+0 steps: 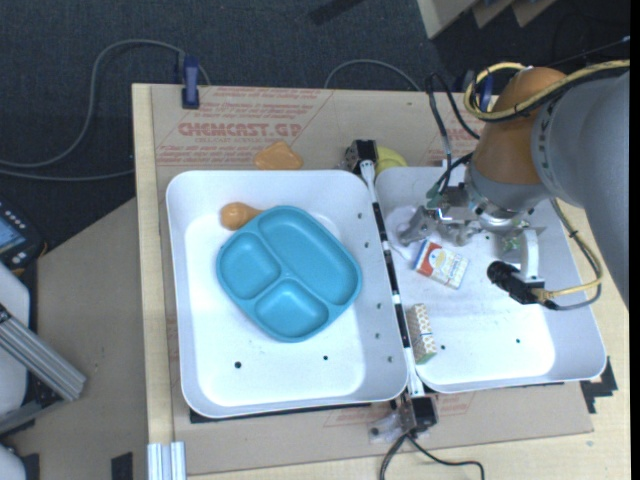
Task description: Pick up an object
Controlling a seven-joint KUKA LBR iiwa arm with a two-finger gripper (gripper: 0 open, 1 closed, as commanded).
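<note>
Hovering in the right bin [560, 353], my gripper [452, 218] sits just above the packet [441, 263]; its state I cannot tell. Open floor lies below the packet.

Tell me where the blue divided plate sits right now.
The blue divided plate lies in the left bin, toward its upper middle, with a small orange ball touching its upper-left edge.

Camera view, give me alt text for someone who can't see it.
A grey robot arm with an orange band reaches from the right over the right white bin, its gripper low beside a small red-and-white packet. The left bin holds a blue divided plate and a small orange object.
</note>
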